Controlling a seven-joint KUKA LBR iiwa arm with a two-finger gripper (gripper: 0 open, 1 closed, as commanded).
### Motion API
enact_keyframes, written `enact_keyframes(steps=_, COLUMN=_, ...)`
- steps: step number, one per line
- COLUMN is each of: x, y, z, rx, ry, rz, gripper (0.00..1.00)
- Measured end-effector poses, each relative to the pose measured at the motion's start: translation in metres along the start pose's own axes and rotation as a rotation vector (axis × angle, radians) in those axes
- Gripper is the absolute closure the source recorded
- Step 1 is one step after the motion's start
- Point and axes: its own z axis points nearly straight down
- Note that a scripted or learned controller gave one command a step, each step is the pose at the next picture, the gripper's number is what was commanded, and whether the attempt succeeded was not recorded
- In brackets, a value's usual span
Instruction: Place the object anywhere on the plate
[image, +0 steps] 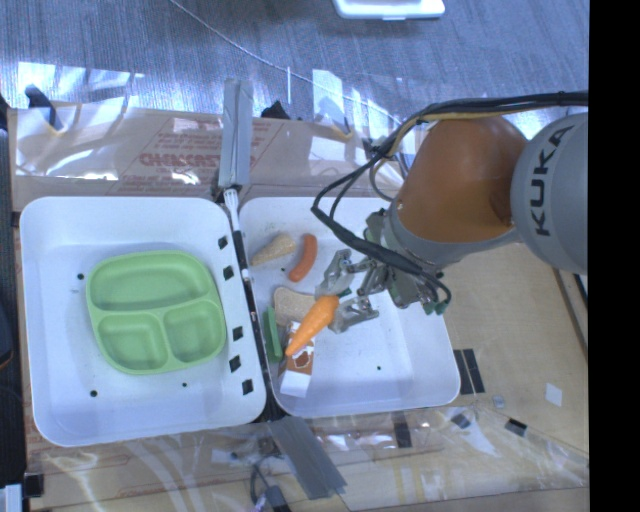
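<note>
A green three-compartment plate lies in the left bin. In the right bin my gripper hangs low over the food pieces. An orange carrot lies slanted with its upper end between the fingers, which are shut on it. Its lower tip points down-left over a slice of bread and a small white-and-brown piece.
A red sausage and a tan bread roll lie at the back left of the right bin. A green strip rests against the divider between bins. The arm's orange band looms over the right bin's back right.
</note>
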Motion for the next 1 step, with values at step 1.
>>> enact_keyframes(steps=1, x=-0.0218, y=0.0804, z=0.0035, rx=-0.002, ry=0.001, rz=-0.282, gripper=1.0)
